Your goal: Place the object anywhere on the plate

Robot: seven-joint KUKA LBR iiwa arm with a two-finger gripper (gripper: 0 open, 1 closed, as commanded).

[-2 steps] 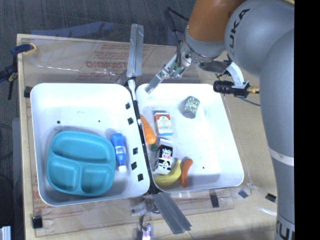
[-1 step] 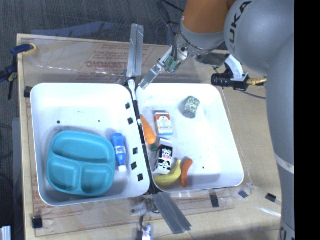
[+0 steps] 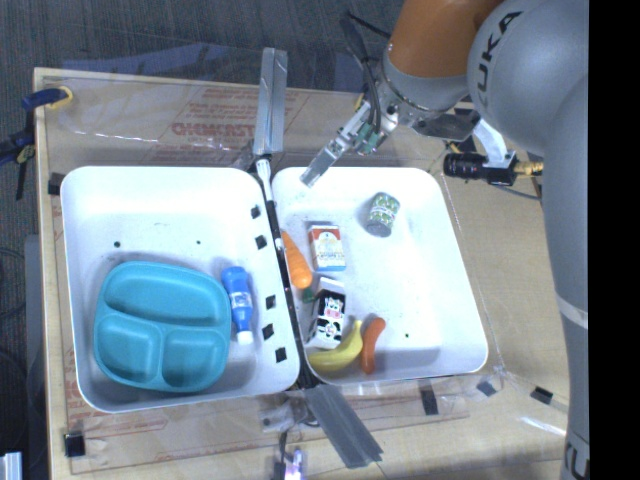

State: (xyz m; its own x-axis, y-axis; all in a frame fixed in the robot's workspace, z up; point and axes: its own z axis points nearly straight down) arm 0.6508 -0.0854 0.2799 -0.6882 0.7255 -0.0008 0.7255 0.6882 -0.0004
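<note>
A smooth teal plastic plate [image 3: 160, 325], rounded and split into compartments, lies in the left bin [image 3: 150, 198], long axis running 9 to 3 o'clock. A blue bottle [image 3: 238, 303] stands at its 3 o'clock. The gripper [image 3: 330, 156] hovers over the right bin's [image 3: 440, 268] rim at 11 o'clock.

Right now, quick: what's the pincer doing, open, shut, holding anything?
Pincer: above the far edge of the right bin; whether it is open or shut cannot be told. Nothing visible in it.
</note>
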